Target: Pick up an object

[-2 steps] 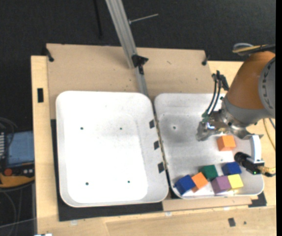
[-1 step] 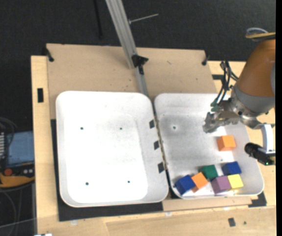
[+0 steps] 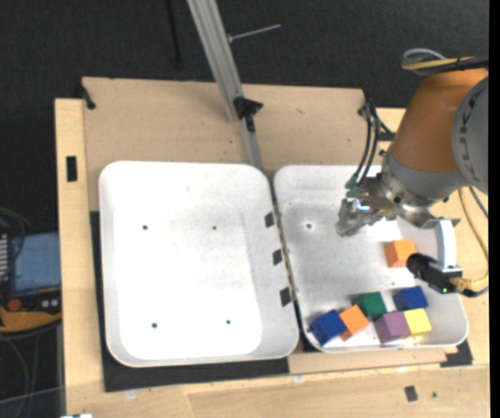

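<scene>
My gripper [image 3: 351,219] hangs over the upper middle of the right bin [image 3: 320,259], at the end of the grey and orange arm that comes in from the right. Nothing shows between its fingers. An orange block [image 3: 399,252] lies to its lower right, beside the arm. Along the bin's front edge sit a blue block [image 3: 327,325], an orange block [image 3: 354,319], a green block [image 3: 372,304], a purple block [image 3: 393,326], a yellow block [image 3: 418,321] and another blue block [image 3: 410,299].
The left bin [image 3: 189,259] stands next to the right one, with a black hinge strip between them. A slanted metal rail [image 3: 224,68] crosses the back of the bench. Cables and a blue box [image 3: 34,264] lie off the bench's left side.
</scene>
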You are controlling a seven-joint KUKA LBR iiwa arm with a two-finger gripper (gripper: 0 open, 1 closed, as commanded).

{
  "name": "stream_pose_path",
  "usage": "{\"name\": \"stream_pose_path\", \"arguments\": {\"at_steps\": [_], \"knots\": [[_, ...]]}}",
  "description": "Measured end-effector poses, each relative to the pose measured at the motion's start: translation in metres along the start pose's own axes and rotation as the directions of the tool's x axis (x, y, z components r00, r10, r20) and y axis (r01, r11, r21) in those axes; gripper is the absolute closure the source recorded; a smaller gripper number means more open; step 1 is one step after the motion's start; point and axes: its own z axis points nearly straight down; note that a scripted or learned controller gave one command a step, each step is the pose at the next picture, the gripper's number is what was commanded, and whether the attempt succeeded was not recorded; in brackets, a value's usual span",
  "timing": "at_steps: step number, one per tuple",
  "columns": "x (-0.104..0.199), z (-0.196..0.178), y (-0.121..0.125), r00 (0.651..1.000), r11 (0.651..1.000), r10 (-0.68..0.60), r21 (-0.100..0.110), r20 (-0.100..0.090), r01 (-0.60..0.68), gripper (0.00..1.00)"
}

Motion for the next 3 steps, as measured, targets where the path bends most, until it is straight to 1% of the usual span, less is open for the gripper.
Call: {"name": "stream_pose_path", "arguments": {"at_steps": [1,2,3], "knots": [[0.055,-0.014,0.006,1.0,1.0,-0.001,-0.003,-0.001,0.001,1.0],[0.103,-0.004,0.014,1.0,1.0,0.001,-0.001,0.001,-0.001,1.0],[0.151,-0.018,0.022,1.0,1.0,-0.002,-0.002,-0.001,0.002,1.0]]}}
